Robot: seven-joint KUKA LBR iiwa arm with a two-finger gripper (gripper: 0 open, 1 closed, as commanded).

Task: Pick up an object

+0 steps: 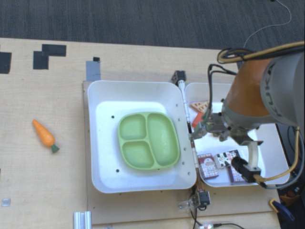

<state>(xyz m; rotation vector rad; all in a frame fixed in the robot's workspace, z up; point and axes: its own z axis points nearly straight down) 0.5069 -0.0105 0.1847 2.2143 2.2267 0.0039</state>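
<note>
Arm (267, 87) hung over right bin (271, 142) | gripper (202, 128): grip state could not be told | candidate objects: small boxes (217, 163), beside wrist | risk: crowded corner might cause a glancing, failed pick against bin wall.

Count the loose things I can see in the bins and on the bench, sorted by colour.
Green: 1, the divided plate in the left bin.
Orange: 2, the toy carrot on the bench, the orange piece in the right bin.
Maroon and white: 1, the small packet.
Total: 4 clearly countable; the arm hides more.
</note>
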